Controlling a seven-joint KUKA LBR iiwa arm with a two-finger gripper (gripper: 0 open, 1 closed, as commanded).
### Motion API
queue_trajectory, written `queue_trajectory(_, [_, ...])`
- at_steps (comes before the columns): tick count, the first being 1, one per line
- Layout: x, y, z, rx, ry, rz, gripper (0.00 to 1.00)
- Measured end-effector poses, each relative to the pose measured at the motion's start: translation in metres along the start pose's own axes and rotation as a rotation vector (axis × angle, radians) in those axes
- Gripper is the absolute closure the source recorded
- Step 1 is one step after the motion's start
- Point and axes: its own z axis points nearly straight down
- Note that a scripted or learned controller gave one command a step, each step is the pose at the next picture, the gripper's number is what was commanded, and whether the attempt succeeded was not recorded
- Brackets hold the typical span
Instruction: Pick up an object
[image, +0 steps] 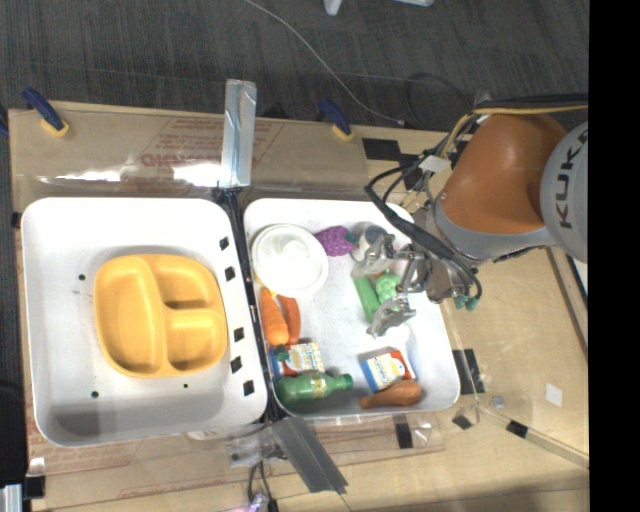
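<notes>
The arm (500, 180) reaches in from the right over the right bin (440, 350), and its gripper (392, 290) hangs low above that bin's right-hand middle. The metal fingers (390, 318) point down toward the bin floor; whether they stand apart or together cannot be told, and nothing can be seen between them.

Just left of the gripper, touching or partly under it, lies a green item (367, 292), upright along the bin's length. A purple piece (334, 240) sits up and left of the gripper, near the bin's far wall, and a small grey thing (375, 238) lies just beside it, right above the gripper. Further left, a white bowl (289, 257) rests in the bin's top left corner.

Below and left of the gripper, two carrots (279, 316) lie side by side against the left wall. Under them are a small carton (303, 357) and a green bottle (312, 386) lying on its side along the near wall. Straight below the gripper sits a blue and white box (383, 369), and an orange-brown piece (393, 397) lies just beneath it at the near wall.

Well to the left, in the left bin (50, 300), a yellow tray (160, 312) with compartments lies flat in the middle.
</notes>
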Motion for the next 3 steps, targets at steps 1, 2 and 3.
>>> queue_trajectory(1, [0.022, 0.042, 0.104, -0.002, 0.000, -0.260, 0.00])
queue_trajectory(2, [0.006, 0.063, 0.117, 0.005, -0.017, -0.134, 0.00])
queue_trajectory(3, [-0.003, 0.035, 0.121, -0.001, -0.015, 0.085, 0.00])
